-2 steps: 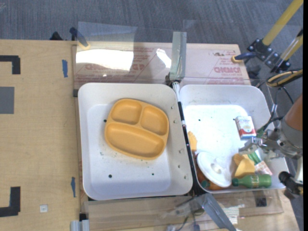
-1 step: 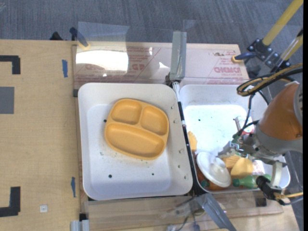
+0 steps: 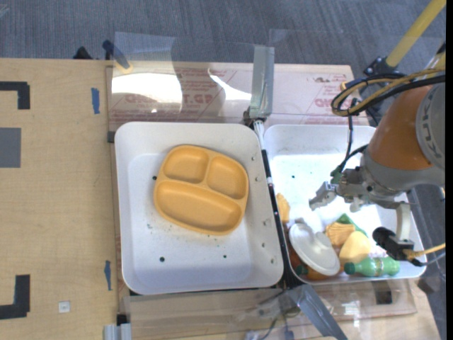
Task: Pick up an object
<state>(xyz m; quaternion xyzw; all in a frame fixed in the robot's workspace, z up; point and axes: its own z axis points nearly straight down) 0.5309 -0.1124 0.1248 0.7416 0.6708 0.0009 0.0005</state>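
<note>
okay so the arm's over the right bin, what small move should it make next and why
Probably a short move toward the near end of the right bin, then down. The gripper sits above bare floor, while the objects, a white lid, a yellow piece and a green one, are piled at that end. The left bin holds an orange tray.

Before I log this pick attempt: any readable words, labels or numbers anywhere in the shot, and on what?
Red print on the cardboard sheet behind the bins: too blurred and glare-covered to read.
Orange plate, white bins, toys by the tool: no text on them that I can make out.
</note>
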